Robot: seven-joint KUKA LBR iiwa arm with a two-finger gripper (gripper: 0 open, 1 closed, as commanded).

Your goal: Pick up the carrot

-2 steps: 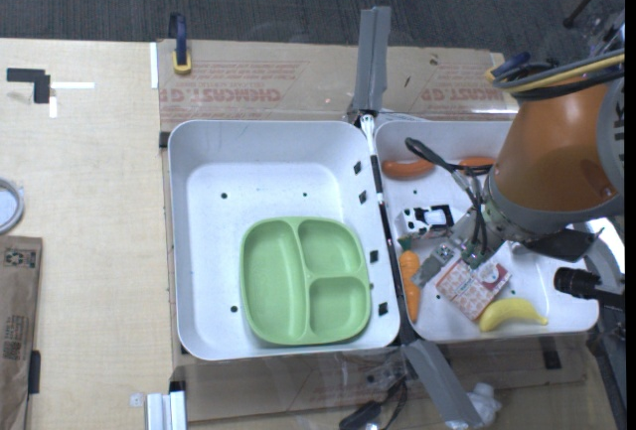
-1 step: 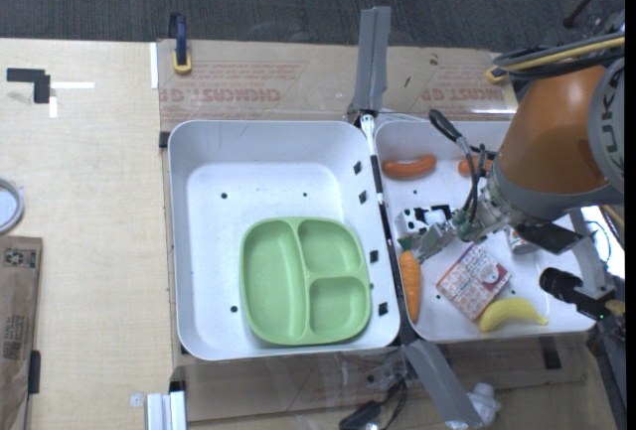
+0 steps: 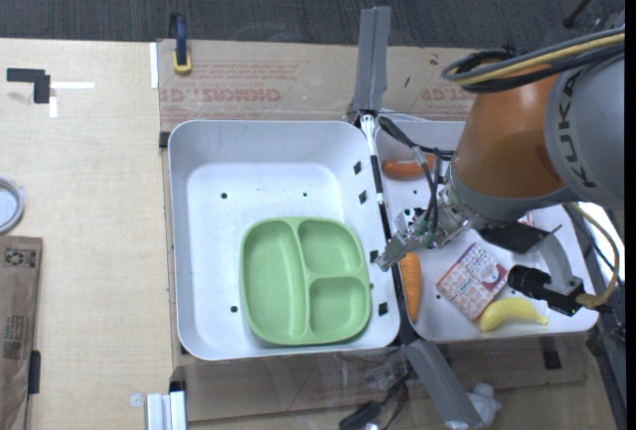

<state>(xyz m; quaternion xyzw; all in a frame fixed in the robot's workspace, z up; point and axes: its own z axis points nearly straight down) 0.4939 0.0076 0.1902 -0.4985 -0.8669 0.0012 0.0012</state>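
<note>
Carrot (image 3: 409,283) lies at the right bin's (image 3: 437,327) left wall, directly below the claw (image 3: 405,246), touching or nearly so. I cannot tell the claw's state. "KUKA" marks the arm (image 3: 594,125).

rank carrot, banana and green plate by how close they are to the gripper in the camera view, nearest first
Measured from the gripper:
1. carrot, just below it, at the right bin's left wall.
2. green plate, in the left bin, down and left.
3. banana, lower right of the right bin.

orange carrot (image 3: 409,281) lengthwise along right bin's left wall
</note>
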